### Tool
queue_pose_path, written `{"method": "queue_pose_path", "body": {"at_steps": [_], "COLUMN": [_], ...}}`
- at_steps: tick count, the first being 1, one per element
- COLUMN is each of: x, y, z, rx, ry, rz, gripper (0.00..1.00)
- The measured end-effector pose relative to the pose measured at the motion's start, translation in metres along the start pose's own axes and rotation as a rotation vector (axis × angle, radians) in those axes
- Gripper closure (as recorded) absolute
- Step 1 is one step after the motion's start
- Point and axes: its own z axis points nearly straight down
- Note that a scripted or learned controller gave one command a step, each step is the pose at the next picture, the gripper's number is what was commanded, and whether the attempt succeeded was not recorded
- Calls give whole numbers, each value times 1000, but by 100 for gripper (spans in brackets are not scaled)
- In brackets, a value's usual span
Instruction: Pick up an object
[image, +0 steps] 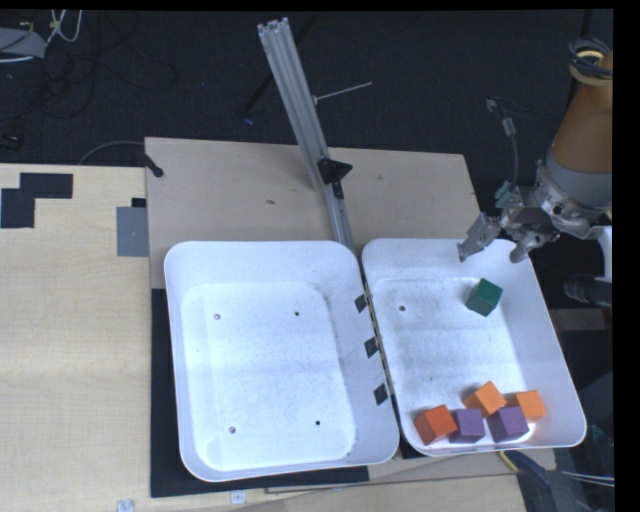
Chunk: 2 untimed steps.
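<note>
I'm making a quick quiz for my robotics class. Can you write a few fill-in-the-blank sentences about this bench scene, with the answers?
1. The lone block near the claw is coloured ____.
2. The cluster of blocks lies in the ____ bin.
3. That cluster holds orange and ____ blocks.
4. The claw's spread fingers grip ____.

Missing words: green; right; purple; nothing
</note>
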Motion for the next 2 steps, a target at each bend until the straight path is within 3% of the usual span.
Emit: {"method": "queue_pose_path", "body": {"at_steps": [1, 2], "x": [-38, -46], "y": [-8, 6], "z": [140, 145], "rx": [-4, -22], "ry": [-2, -6], "rz": [5, 5], "gripper": [0, 0]}}
